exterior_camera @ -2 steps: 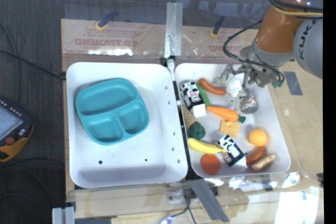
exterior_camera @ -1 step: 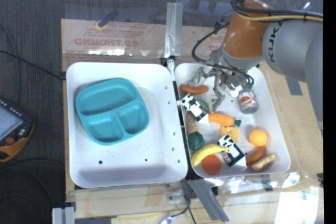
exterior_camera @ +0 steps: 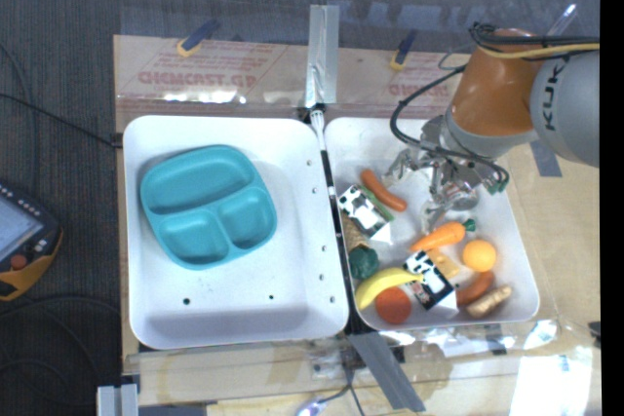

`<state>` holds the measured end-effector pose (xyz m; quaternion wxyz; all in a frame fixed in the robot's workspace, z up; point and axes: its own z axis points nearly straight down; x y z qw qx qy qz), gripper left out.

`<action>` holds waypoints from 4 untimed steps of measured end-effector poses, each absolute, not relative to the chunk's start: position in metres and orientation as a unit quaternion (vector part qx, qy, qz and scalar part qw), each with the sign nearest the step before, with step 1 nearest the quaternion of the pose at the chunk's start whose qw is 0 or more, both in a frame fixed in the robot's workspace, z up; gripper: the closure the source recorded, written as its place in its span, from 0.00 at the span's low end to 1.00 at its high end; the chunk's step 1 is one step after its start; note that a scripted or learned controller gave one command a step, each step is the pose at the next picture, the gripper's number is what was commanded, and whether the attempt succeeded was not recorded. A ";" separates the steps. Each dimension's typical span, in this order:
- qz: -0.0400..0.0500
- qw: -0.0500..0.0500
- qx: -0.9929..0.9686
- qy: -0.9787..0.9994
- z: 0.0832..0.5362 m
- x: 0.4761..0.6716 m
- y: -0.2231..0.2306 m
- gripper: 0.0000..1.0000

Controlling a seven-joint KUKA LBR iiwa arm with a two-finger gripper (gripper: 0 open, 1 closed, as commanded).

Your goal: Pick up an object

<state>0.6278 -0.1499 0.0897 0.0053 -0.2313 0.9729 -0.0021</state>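
Counter (exterior_camera: 88, 34) carries two white bins side by side. Left bin (exterior_camera: 229, 307) holds a teal divided plate (exterior_camera: 207, 204). Right bin (exterior_camera: 522, 258) holds toy food: banana (exterior_camera: 382, 283), carrot (exterior_camera: 441, 236), hot dog (exterior_camera: 382, 191), orange (exterior_camera: 479, 255), tomato (exterior_camera: 394, 307), two black-and-white cartons (exterior_camera: 359, 207). Arm (exterior_camera: 531, 93) reaches over the right bin's far side. Pincer (exterior_camera: 450, 185) hangs just above the carrot; grip state cannot be told, nothing visibly held.
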 end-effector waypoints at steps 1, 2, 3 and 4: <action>-0.004 0.006 -0.281 0.960 0.090 0.623 -0.112 0.00; -0.002 0.006 -0.301 0.954 0.091 0.542 -0.111 0.00; -0.006 0.011 -0.298 0.954 0.092 0.508 -0.104 0.00; -0.002 0.007 -0.371 0.928 0.091 0.513 -0.146 0.00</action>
